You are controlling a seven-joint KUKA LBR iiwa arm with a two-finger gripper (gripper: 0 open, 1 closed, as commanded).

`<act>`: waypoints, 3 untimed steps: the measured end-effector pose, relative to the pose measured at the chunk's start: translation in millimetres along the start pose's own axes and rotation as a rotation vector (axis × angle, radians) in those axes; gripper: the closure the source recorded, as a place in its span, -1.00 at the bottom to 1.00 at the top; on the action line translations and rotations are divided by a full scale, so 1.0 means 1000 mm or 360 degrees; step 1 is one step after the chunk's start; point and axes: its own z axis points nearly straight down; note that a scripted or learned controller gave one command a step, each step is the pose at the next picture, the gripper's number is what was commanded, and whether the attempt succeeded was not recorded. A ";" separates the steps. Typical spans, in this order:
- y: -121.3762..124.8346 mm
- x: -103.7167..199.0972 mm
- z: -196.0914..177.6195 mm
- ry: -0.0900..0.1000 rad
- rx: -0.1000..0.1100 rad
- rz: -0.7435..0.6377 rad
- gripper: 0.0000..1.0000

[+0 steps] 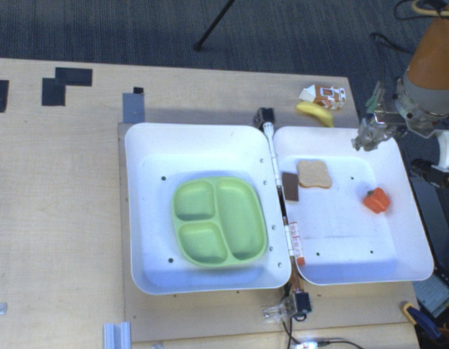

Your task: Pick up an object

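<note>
Orange and small, the carrot-like toy (377, 201) lies in the right bin (399, 267), toward its right wall, well apart from the bread slice (314, 174) and the brown block (289, 186) that sit near the bin's left wall. Any of the three would do for the task; we take the orange toy as the likeliest, since it stands clear of its neighbours and of the wall.

We judge it to be light, hard plastic, stiff and somewhat slick, with a rounded body that could roll or squirt out of a pinch. We would close across its narrower width, near the middle, with the fingers coming straight down. The bread slice looks flat and thin, likely a toy as well; it offers little height to grasp and would need its edges caught. The brown block lies just beside the bin wall, which leaves scant room for a finger on that side.

Our gripper (370, 133) hangs over the far right corner of the right bin, with nothing between its fingers; whether it is spread or pressed together we cannot tell at this size.

Beyond the bins, a banana (314, 112) and a small packet (330, 94) lie on the bench (57, 195). The packet carries print, too small to read. A label on the divider (294, 240) between the bins is likewise illegible. The left bin (148, 267) holds a green tray (219, 221).
</note>
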 end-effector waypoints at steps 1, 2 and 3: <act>0.001 0.017 -0.021 -0.0002 -0.0005 0.0000 1.00; 0.031 -0.057 0.024 -0.0005 -0.0002 0.0008 1.00; 0.024 0.026 -0.011 0.0000 -0.0006 0.0001 1.00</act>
